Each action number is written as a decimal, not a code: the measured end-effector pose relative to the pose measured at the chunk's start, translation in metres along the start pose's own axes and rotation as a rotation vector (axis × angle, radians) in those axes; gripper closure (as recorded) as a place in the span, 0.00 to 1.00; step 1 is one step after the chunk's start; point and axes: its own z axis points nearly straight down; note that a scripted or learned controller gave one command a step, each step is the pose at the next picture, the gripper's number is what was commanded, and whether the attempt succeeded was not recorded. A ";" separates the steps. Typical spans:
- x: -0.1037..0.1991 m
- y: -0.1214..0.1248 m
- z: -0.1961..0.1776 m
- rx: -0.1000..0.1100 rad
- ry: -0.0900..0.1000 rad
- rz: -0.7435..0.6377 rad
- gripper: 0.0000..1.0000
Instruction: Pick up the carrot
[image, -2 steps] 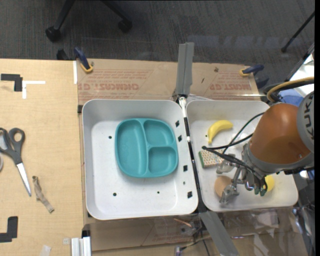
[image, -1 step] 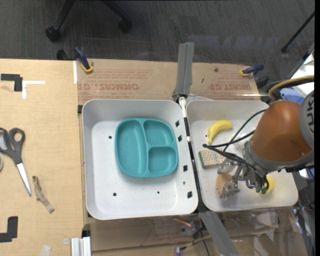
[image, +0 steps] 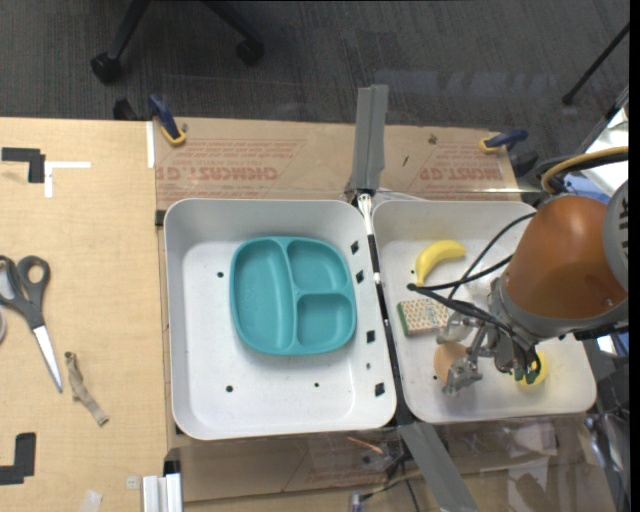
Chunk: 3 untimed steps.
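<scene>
End effector (image: 462, 377) low in the right bin (image: 420, 400) beside the orange carrot (image: 446, 360); finger state unclear; I'd centre over it before closing.

Banana (image: 440, 258) & sponge (image: 422, 316) crowd end effector (image: 463, 377) in right bin (image: 560, 400).

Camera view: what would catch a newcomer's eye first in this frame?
Probably the teal divided plate, lying alone in the left bin. Next, the arm's big orange band looming over the right bin, with the gripper low among a yellow banana, a patterned sponge-like block and an orange item beside the gripper, possibly the carrot. Scissors lie on the bench at far left.
</scene>
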 end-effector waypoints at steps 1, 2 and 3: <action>0.005 -0.001 0.019 -0.001 0.009 -0.061 1.00; 0.005 0.000 0.019 -0.001 0.008 -0.061 0.00; 0.003 0.002 0.019 -0.001 0.008 0.057 0.00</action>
